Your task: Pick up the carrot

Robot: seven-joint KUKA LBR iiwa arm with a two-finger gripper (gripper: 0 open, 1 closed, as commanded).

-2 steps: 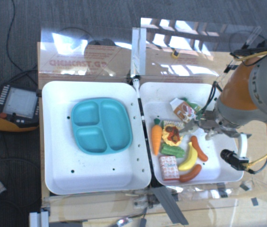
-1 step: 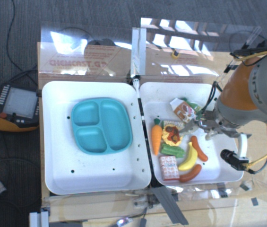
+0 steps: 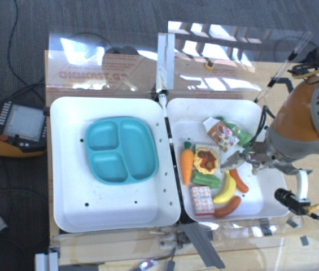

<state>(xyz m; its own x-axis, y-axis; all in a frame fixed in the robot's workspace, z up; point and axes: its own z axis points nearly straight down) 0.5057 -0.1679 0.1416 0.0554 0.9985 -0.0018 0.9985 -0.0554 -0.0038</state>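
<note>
The carrot (image 3: 187,166) is lying in the right bin (image 3: 249,109), lengthwise along its left wall, green top pointing away toward the bin's far side and orange tip toward the near side. The gripper (image 3: 239,158) is hanging over the middle of that bin, well apart from the carrot, with the arm (image 3: 300,120) leaning in from the right; whether it is spread or closed cannot be told from this view, and nothing is visibly held. The main risk is crowding: a flat packet printed with food (image 3: 206,158) is lying just beside the carrot on its right, with a green vegetable (image 3: 206,180) below it, so a descent aimed slightly too far right is likely to land on the packet instead. Aimed too far left, the gripper is likely to strike the wall dividing the bins, since little room is showing between carrot and wall. The carrot's rounded body could also roll or slip out of a pinch across its width. A banana (image 3: 225,191), a red sausage (image 3: 227,206) and a small carton (image 3: 202,200) are filling the near side, while the freest floor is showing at the far left corner, above the carrot's top. The left bin (image 3: 69,208) is bearing a blue divided plate (image 3: 121,150).
</note>
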